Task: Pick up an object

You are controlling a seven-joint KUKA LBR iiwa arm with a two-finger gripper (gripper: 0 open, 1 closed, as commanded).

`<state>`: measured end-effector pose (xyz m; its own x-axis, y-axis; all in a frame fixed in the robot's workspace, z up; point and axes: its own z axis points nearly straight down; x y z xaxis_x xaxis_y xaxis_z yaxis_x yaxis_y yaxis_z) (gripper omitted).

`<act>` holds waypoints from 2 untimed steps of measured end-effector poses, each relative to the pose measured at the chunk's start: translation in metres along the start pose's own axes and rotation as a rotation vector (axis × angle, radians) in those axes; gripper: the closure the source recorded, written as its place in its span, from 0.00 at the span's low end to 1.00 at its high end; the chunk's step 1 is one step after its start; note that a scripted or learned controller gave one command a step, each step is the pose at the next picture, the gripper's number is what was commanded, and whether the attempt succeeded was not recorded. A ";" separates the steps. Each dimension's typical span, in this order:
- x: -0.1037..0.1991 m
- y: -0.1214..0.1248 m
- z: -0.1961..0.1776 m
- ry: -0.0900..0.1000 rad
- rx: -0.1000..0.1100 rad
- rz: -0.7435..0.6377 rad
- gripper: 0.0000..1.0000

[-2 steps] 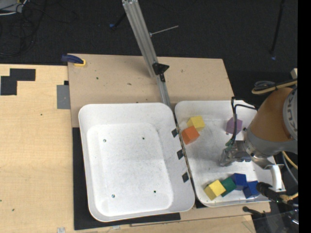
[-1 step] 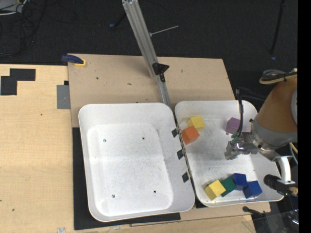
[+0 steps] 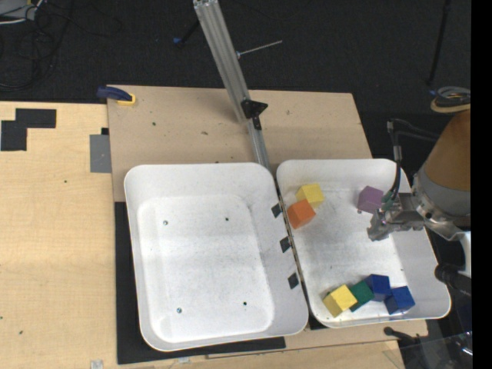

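Camera view has the gripper [image 3: 379, 229] low inside the right bin [image 3: 347, 171] near its right rim, just below the purple block [image 3: 370, 198], its grasp state unclear, open floor leftward.

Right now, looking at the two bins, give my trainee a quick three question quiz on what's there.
1. True or false: the orange block touches the yellow block near the right bin's left wall.
2. Which block lies closest to the hand? A green B purple C orange
3. Fill in: the block cluster at the right bin's front edge holds one yellow, one green and two ____ blocks.

Key: 1 true. 2 B, the purple block. 3 blue.
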<state>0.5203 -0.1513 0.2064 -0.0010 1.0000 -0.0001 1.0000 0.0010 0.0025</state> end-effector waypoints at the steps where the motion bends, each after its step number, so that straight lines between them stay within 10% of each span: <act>1: 0.002 -0.005 -0.044 0.000 0.000 0.000 1.00; 2: 0.041 0.014 -0.042 0.002 0.004 -0.003 1.00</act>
<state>0.5343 -0.1099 0.2483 -0.0037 1.0000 0.0018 1.0000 0.0037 -0.0017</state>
